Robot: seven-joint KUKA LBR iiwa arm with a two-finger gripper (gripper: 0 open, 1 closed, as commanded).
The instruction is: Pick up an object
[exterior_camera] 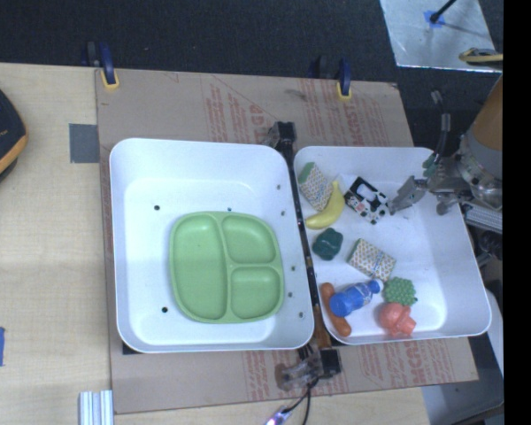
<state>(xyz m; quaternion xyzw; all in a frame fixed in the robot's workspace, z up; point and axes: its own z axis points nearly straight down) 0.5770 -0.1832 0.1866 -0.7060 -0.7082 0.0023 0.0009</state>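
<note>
1. Starting at the left of the table (44, 264): the left bin (133, 237) just has a green divided plate (225, 266) lying flat in it, nothing we'd go for.

2. The right bin (442, 273) is where all the pickable stuff is. Along its left side we've got a patterned block (314, 184) touching a banana (329, 209), a dark green piece (327, 243) just near of that, and an orange carrot-looking thing (334, 311) at the near edge.

3. Moving right: a black-and-white toy (365, 198) at the far side, a second patterned block (371, 258) mid-bin, then a blue bottle (353, 298), a green bumpy item (399, 289) and a red-orange lump (395, 319) bunched together near the front.

4. The gripper (409, 193) sits just right of the black-and-white toy, low over the bin's far right part. Nothing is between the fingers; open or closed, we honestly can't tell.

5. So we'd say it's the approach step, nothing grabbed yet. Next move probably calls for lining up over that toy and coming down without bumping the banana.
</note>
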